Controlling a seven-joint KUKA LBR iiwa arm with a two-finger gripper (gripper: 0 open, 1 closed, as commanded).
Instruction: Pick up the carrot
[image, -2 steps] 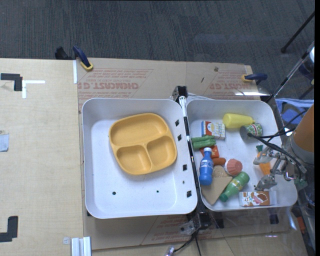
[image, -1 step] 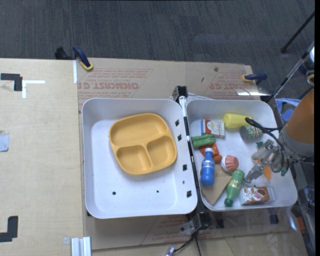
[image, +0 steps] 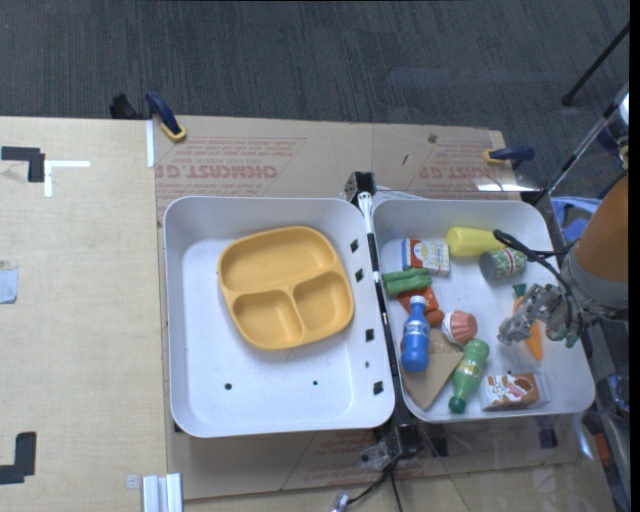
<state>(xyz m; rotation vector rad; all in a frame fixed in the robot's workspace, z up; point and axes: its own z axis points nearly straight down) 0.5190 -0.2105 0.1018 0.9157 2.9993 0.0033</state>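
Observation:
The carrot (image: 536, 344) is a small orange piece with a bit of green and orange at its far end. It lies near the right wall of the right bin (image: 570, 400). My gripper (image: 536, 318) is low in that bin, directly over the carrot's middle, so most of the carrot is hidden under it. Only its orange tip pokes out below the gripper. The grey arm with its orange band (image: 605, 245) comes in from the right edge.
The right bin also holds a blue bottle (image: 415, 336), green bottle (image: 468, 373), brown wedge (image: 432, 378), snack packet (image: 510, 391), small can (image: 503, 263), yellow fruit (image: 470, 240) and a carton (image: 428, 256). In the left bin sits a yellow divided plate (image: 286, 286).

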